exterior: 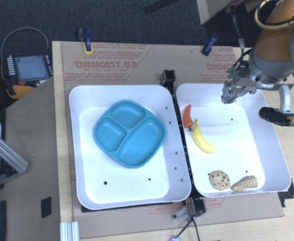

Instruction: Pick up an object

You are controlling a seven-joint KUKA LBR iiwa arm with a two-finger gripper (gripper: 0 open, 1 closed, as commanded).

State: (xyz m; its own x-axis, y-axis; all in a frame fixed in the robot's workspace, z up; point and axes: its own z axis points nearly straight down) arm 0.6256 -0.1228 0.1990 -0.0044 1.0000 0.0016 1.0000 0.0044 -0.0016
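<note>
In the right bin (267,149) lie a yellow banana (202,139), an orange-red carrot (187,115) just above it near the left wall, a round speckled cookie (219,179) and a tan waffle cone (244,183) near the front wall. My gripper (230,95) hangs over the back of the right bin, above and to the right of the carrot, apart from every object. Nothing sits between its fingers.
The left bin (86,174) holds a blue divided plate (130,133). A black clamp (168,77) sits between the bins at the back. A black handle (276,115) juts from the arm over the right bin's right wall.
</note>
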